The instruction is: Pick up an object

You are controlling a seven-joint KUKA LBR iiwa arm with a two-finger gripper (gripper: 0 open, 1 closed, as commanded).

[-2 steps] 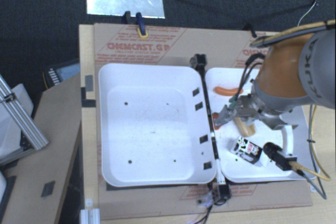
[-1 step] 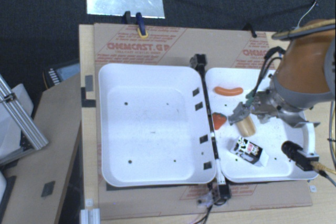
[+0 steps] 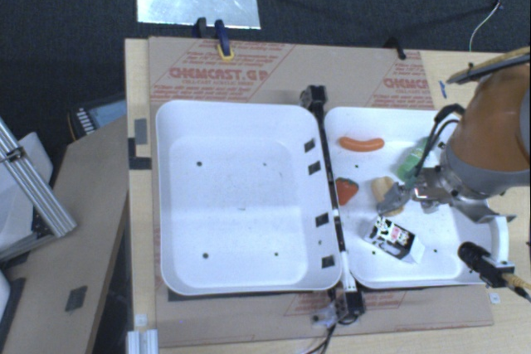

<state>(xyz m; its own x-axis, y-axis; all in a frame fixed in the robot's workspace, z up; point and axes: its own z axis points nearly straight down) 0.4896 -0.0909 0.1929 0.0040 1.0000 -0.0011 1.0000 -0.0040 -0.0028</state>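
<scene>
Two bins: left bin [image 3: 241, 203] smooth white, broad open floor; right bin [image 3: 431, 273] crowded.
Objects: orange sausage [image 3: 362, 143] near far rim; red piece [image 3: 346, 190] by divider; flat black-white packet [image 3: 393, 239].
End effector [image 3: 397, 200]: over tan lump [image 3: 382, 188]; grip cannot be told.

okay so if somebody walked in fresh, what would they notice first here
Probably the arm, grey with an orange band, reaching over the right bin. Beneath it lie an orange hot-dog-like piece, a red item and a black-and-white packet. The left bin sits beside it.
</scene>
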